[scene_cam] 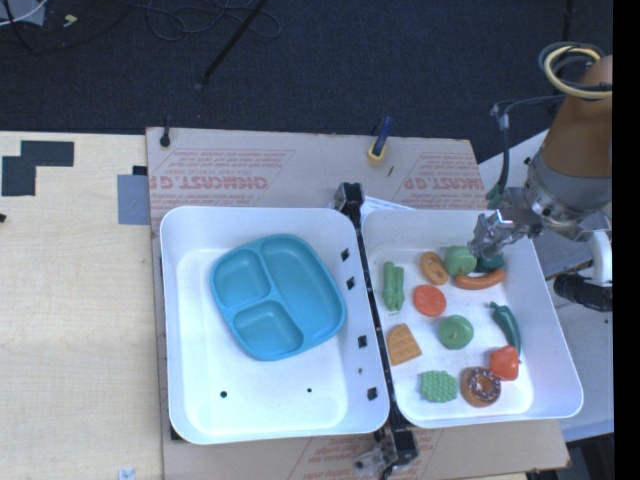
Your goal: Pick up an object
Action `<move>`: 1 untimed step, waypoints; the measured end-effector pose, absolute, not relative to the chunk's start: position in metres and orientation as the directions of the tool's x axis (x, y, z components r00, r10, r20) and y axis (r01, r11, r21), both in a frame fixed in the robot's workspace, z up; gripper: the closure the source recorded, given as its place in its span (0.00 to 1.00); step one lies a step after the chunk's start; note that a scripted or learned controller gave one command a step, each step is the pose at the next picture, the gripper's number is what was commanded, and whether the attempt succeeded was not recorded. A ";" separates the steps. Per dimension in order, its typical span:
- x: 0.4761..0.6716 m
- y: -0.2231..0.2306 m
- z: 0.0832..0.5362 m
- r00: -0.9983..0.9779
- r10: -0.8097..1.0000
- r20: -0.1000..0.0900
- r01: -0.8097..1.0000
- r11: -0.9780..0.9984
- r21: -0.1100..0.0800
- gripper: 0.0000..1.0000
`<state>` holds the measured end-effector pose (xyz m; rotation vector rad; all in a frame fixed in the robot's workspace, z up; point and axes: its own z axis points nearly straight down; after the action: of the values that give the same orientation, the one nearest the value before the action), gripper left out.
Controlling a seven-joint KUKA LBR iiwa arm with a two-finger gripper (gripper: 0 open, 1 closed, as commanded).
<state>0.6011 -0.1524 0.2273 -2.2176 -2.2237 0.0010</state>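
Several toy foods lie in the right bin (pixel 560 363): a green pickle (pixel 393 286), a red tomato (pixel 430 300), a green apple (pixel 456 331), a tan cracker (pixel 403 345), a green bumpy piece (pixel 437 385), a donut (pixel 481 386), a red and green pepper (pixel 506 346), a small orange piece (pixel 433 266), a pale green ball (pixel 459 260) and an orange sausage (pixel 480 280). My gripper (pixel 491 240) hangs at the bin's far right part, right over the green ball and sausage. I see nothing held.
The left bin (pixel 190 368) holds a blue divided plate (pixel 275 295). A black clip divider (pixel 362 298) runs between the bins. A blue and yellow clamp (pixel 379 141) sits on the cardboard behind them.
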 end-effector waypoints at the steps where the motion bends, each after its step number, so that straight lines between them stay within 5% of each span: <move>1: 0.577 -0.104 0.218 -0.003 1.000 0.002 1.000 0.003 -0.006 1.00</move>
<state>0.5767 -0.1042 0.2177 -2.2142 -2.2205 0.0039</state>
